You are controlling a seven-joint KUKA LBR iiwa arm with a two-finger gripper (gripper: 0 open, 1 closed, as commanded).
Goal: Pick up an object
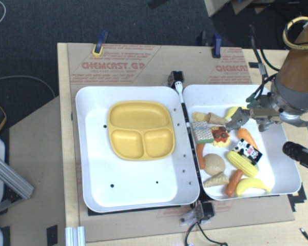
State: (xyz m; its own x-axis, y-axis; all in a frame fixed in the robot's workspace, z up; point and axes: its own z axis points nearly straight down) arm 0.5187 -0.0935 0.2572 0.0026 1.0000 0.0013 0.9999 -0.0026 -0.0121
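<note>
While "CHEMCAST GP" is showing twice on the bench [143,60], two bins are sitting; gripper [238,119] spread undeterminable, hovering centre-right.

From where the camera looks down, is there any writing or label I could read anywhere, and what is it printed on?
"CHEMCAST" and then what looks like "G.P", in large red letters, on the brown protective sheet behind the left bin.
The same red print repeats at a slant on the sheet behind the right bin, partly cut off and too broken to read whole.
Smaller red lines beneath each print are too blurred to read.
</note>
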